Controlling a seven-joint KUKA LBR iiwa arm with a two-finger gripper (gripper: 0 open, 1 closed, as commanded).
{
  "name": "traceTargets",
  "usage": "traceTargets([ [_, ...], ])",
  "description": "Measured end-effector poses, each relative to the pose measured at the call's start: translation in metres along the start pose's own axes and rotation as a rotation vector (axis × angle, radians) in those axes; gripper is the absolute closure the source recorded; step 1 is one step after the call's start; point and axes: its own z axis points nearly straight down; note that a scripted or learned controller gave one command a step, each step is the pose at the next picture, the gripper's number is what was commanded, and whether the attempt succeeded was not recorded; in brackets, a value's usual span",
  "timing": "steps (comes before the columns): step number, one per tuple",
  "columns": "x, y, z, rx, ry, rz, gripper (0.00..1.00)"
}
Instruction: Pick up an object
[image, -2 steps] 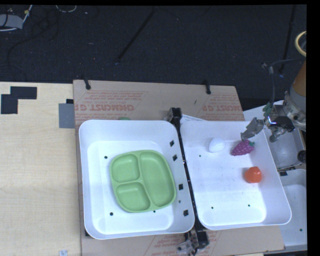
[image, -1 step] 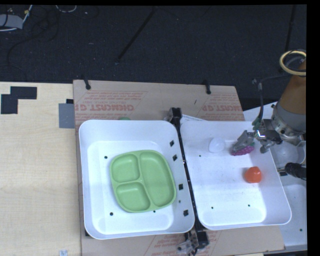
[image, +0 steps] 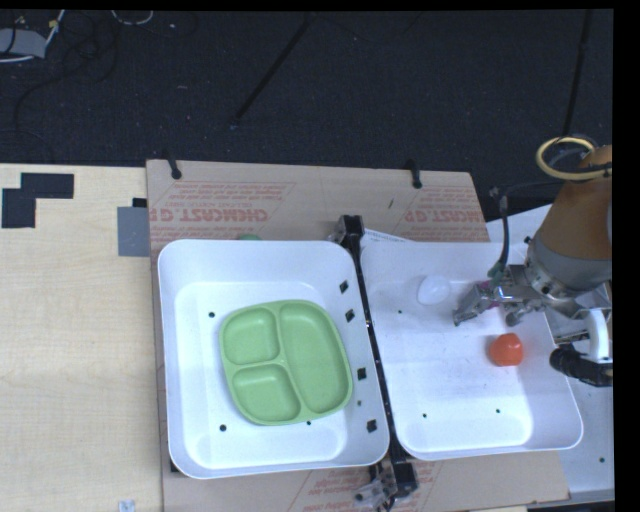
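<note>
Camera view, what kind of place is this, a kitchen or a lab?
Most likely a robotics lab bench set up for grasping trials: two white bins clamped side by side on cardboard, loose cables on the dark floor, and a robot hand hanging over the right bin near an orange ball.

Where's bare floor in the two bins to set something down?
Right white bin: bare floor across the near half, below the small orange ball. Its far right is crowded by the gripper, ball and pale round object. Left white bin: the green divided plate fills the middle, leaving narrow margins.
</note>
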Motion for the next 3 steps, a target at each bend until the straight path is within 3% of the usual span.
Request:
traceTargets([
  [1,0.001,-0.002,0.064,0.0,0.0,0.0,0.0],
  [2,-0.001,-0.002,0.051,-0.003,-0.001,0.002,1.0],
  [3,-0.003,-0.006,-0.012,-0.01,-0.003,0.003,1.0],
])
